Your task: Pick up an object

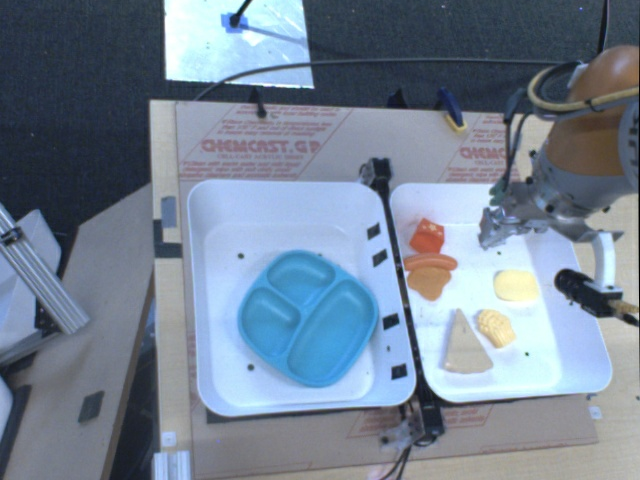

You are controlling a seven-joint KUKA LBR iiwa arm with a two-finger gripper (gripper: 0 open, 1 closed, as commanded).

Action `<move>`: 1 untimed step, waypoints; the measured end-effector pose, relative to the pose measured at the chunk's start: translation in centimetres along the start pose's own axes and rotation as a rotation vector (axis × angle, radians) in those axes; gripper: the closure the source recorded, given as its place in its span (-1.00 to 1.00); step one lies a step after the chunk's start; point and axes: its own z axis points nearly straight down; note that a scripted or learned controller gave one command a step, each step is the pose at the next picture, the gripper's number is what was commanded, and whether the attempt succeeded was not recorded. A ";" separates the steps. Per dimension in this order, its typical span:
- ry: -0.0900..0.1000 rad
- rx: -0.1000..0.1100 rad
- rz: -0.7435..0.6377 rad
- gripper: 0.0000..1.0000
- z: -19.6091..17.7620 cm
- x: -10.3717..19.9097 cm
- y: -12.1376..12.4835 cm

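Several small food-shaped objects are seen lying in the right bin. A red block is placed nearest the divider, toward the far side of the bin. Just below it an orange sausage-like piece is laid across a rounded orange piece, the two touching. A pale yellow rounded piece is set further right, near the middle of the bin. Toward the near side, a tan wedge is found beside a yellow ridged piece, the two just beside each other.

The gripper is held above the far part of the right bin, to the right of the red block and apart from it. Nothing is seen between the fingers; whether they are spread or closed cannot be told from this view. The grey arm with its orange band is brought in from the right.

In the left bin a blue divided plate is laid flat, tilted in plan. Both bins are carried on the desk, over a printed board.
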 end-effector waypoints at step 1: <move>0.002 0.001 0.000 1.00 1.1 5.6 -0.1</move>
